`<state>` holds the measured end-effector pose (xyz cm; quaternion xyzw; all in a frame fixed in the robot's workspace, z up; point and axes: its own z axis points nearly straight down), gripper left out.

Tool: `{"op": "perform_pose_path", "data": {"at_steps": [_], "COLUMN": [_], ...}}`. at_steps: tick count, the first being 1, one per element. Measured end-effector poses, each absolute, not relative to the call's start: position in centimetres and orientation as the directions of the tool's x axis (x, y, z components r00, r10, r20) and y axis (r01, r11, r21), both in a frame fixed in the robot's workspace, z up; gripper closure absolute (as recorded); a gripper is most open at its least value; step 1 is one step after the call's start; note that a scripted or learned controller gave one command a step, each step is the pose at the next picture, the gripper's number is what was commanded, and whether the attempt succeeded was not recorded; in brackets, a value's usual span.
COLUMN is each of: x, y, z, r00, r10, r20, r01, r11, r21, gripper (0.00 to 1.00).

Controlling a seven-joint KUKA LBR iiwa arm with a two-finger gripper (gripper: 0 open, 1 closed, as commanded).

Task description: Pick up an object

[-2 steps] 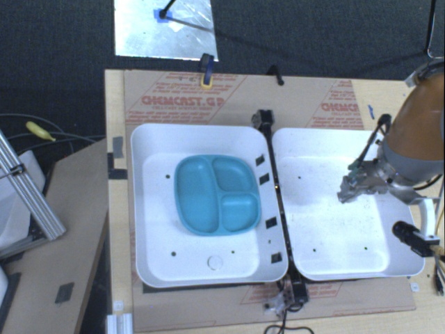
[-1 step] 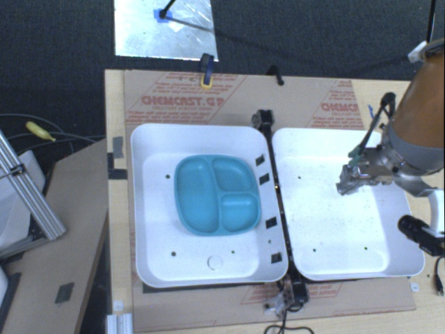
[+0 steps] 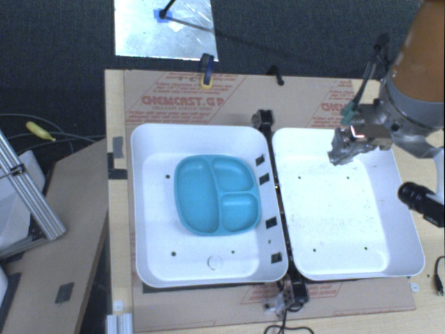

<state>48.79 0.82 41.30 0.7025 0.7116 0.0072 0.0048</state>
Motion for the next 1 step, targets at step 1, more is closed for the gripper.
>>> {"op": "perform_pose_path", "data": {"at_steps": [1], "x": [48.64], "y": [7.34], "z": [38.16], "r00": [-0.011], "r10": [1.0], "r20": [0.002], "r01": [1.0], "r11": [0.011], "r21": [0.0], "gripper": [1.0]}}
